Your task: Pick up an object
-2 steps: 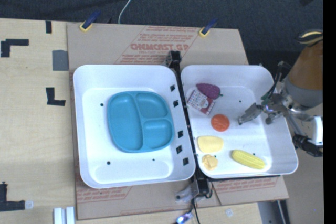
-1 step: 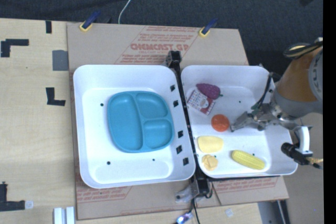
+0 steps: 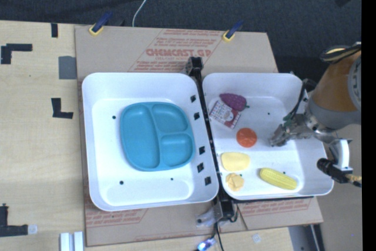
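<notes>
— What is sitting in the left bin (image 3: 100, 126)?
— A blue divided plate (image 3: 157, 135). In the right bin (image 3: 264, 82), a purple item (image 3: 233, 101), orange ball (image 3: 247, 137) and yellow corn (image 3: 278, 178) are lying.
— The end effector (image 3: 279, 137)?
— Hovering right of the ball; grip state: cannot tell.

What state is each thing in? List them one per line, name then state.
blue plate: flat, in the left bin, nothing on it.
purple item: lying in the right bin.
small packet: lying beside the purple item.
orange ball: resting free.
yellow block: lying free.
corn cob: lying on its side.
gripper: low in the right bin, holding nothing.
</notes>
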Motion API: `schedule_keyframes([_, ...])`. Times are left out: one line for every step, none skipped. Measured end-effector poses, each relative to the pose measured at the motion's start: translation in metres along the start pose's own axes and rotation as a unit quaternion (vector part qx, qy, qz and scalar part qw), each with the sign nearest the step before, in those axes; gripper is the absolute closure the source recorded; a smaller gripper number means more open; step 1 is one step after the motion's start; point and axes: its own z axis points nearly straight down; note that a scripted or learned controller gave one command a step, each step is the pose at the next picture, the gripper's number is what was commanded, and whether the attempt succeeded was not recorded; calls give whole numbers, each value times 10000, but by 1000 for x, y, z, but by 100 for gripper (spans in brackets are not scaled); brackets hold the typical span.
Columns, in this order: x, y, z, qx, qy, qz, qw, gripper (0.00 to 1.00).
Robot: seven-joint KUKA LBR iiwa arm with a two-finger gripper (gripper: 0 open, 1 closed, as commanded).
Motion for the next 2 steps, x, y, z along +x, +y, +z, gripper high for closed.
schedule_keyframes([2,5,-59,-33,-1,-3,10000,100])
schedule_keyframes([10,4,-115,-33,-1,-6,10000,100])
